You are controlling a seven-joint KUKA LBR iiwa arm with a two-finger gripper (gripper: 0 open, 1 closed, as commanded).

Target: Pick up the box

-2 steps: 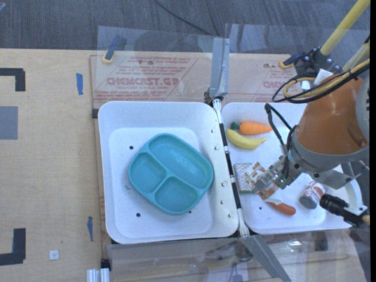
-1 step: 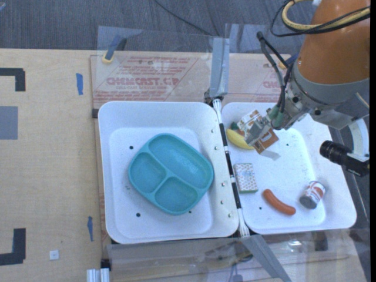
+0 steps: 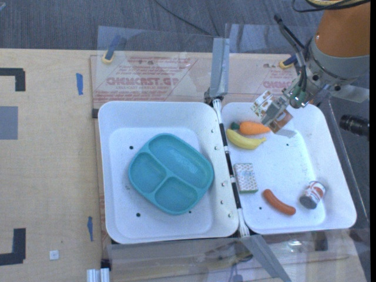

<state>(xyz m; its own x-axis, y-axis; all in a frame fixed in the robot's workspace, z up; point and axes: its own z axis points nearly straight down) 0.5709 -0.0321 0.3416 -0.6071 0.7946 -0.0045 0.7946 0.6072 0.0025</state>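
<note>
Two bins sit side by side on the surface: the left bin holds a divided plate at its centre. In the right bin, a banana lies near the rear left corner with a carrot touching it just behind, a box lies against the left wall, a sausage sits toward the front, and a can lies to its right. The claw hangs above the rear of the right bin, just right of the carrot, with a small packet beside it.

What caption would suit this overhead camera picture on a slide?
Gripper lifts a small box over the right bin; a teal plate fills the left bin.
</note>
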